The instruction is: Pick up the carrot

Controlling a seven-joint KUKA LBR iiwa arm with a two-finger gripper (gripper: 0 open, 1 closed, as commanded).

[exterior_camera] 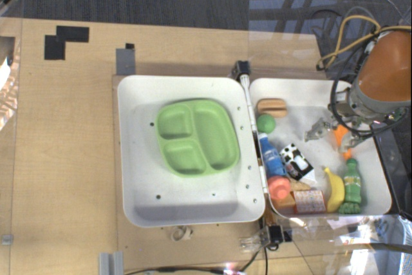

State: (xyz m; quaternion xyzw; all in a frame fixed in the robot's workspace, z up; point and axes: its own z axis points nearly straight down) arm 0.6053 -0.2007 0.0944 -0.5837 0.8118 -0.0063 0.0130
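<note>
1. Pale wooden bench bore two white bins; the left bin held a green divided plastic tray.
2. Right bin held toy foods, including the small orange carrot.
3. Metal two-finger gripper hung just beside the carrot; its grip could not be judged.

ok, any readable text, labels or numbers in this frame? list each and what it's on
None can be read.
Blue bottle: pale label, print too small to read.
Green bottle: label too blurred to read.
Pink patterned box: print too blurred to read.
Black-and-white box: pattern only, no letters legible.
</note>
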